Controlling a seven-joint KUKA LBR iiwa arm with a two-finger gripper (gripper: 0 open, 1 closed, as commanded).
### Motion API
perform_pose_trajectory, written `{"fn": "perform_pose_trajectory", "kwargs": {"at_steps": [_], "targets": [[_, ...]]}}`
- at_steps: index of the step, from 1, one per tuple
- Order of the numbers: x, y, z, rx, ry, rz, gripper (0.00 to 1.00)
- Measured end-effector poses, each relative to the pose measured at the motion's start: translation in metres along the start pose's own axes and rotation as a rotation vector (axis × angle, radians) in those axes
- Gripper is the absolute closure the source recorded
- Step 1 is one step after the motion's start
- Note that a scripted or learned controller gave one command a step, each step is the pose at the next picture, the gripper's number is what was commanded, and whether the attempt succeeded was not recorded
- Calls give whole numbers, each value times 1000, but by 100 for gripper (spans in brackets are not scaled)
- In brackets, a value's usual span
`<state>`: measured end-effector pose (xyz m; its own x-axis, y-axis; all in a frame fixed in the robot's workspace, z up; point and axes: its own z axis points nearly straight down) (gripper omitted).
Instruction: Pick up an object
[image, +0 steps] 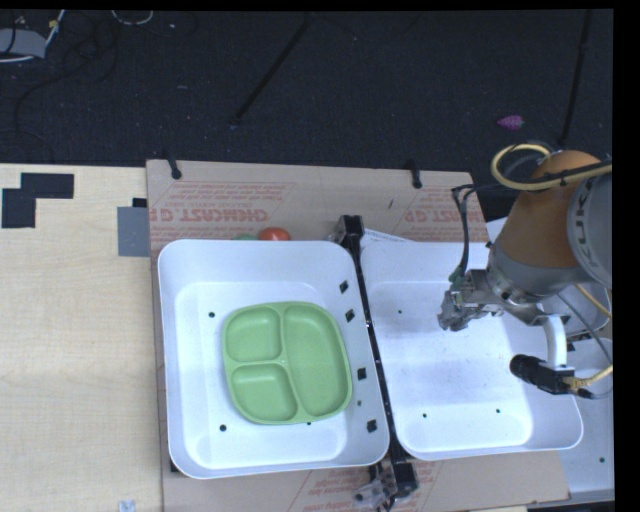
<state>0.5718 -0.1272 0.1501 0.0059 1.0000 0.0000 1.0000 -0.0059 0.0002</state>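
Dark carpet strewn with cables backs a pale wooden bench, where a sheet of cardboard (300, 205) carries two shallow white bins side by side. Lying flat in the left bin (190, 290) is a green divided plate (286, 362) with three compartments, set a little right of the bin's centre and close to the rim shared with its neighbour. A small red-orange object (274, 235) peeps over the far wall of that bin, resting on the cardboard behind it; what it is cannot be made out. The grey arm (545, 225), orange-banded above the wrist, reaches in from the right and hangs its gripper (458, 310) over the far part of the right bin (480, 420), well apart from the plate. Whether the jaws stand open or closed cannot be told from this angle, and nothing is seen between them. By the look of things the pick is at its approach stage at best: no object has been seized. The plate appears the only candidate within the bins, so the next move would call for travel across the dividing rim (362, 330) to the left bin, then a descent onto one of the plate's raised edges or inner ridges, since its broad flat body offers little else to pinch.
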Motion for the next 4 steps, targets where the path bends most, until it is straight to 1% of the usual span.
{"fn": "perform_pose_trajectory", "kwargs": {"at_steps": [1, 2, 3, 4], "targets": [[-1, 1, -53, -3, -1, -6, 100], [45, -7, -49, 4, 2, -9, 100], [97, -15, -45, 5, 2, -9, 100], [151, -17, -65, 2, 3, -11, 100]]}}
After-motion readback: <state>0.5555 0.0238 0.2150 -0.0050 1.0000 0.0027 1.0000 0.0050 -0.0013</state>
